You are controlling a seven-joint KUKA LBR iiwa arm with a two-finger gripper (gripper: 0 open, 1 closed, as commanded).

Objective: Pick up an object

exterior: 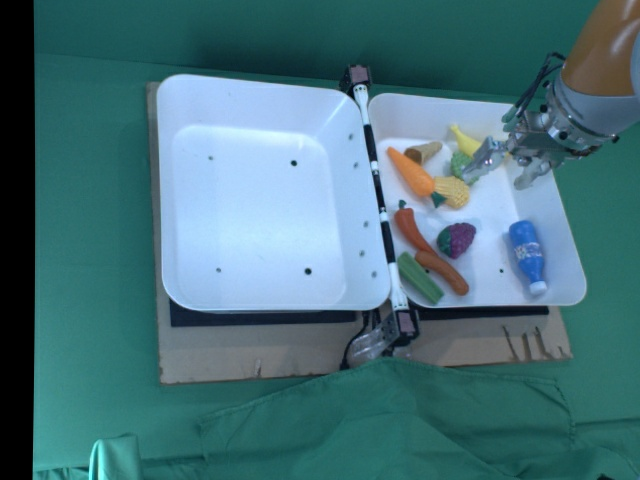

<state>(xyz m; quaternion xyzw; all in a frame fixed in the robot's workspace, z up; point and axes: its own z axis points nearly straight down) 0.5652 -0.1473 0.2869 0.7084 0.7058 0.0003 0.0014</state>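
Note:
My gripper point(503, 166) hangs open over the back of the right bin point(566, 230), with nothing between its fingers. Its left finger point(481, 160) is close to a small green toy point(459, 164) and a yellow toy point(465, 139). Left of these lie an orange carrot point(411, 170), a yellow corn cob point(452, 193) and a brown cone point(423, 151). Nearer the front are a red pepper point(407, 227), purple grapes point(457, 239), an orange sausage point(442, 271) and a green cucumber point(420, 279). A blue bottle point(526, 255) lies at the bin's right front.
The left bin point(262, 196) stands beside the right one, split from it by a black-and-white hinge bar point(377, 190). Both rest on a cardboard sheet point(250, 353). Green cloth point(400, 418) bunches at the front.

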